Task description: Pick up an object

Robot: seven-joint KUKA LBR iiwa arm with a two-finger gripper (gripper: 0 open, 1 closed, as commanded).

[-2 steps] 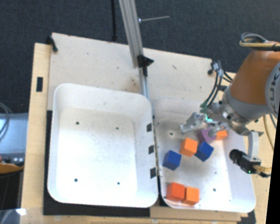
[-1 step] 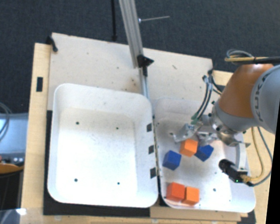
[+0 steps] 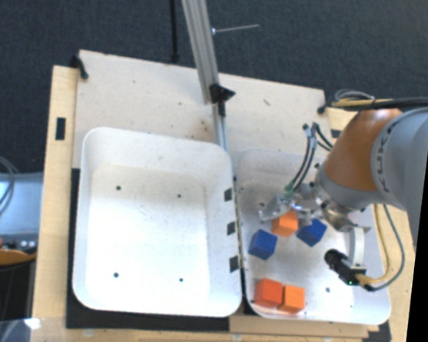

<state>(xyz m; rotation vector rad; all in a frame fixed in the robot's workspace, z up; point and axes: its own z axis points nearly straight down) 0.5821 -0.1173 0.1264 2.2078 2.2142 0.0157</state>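
Because I hang low over the right bin [image 3: 371,313], my gripper [image 3: 292,213] meets an orange cube [image 3: 287,223]; jaw state, I cannot tell.

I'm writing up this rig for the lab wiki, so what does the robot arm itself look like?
The arm is smooth, rounded grey with a broad orange band above the wrist. Dark and green cables run down beside it to a metallic hand, and a black-tipped cable loops nearby.
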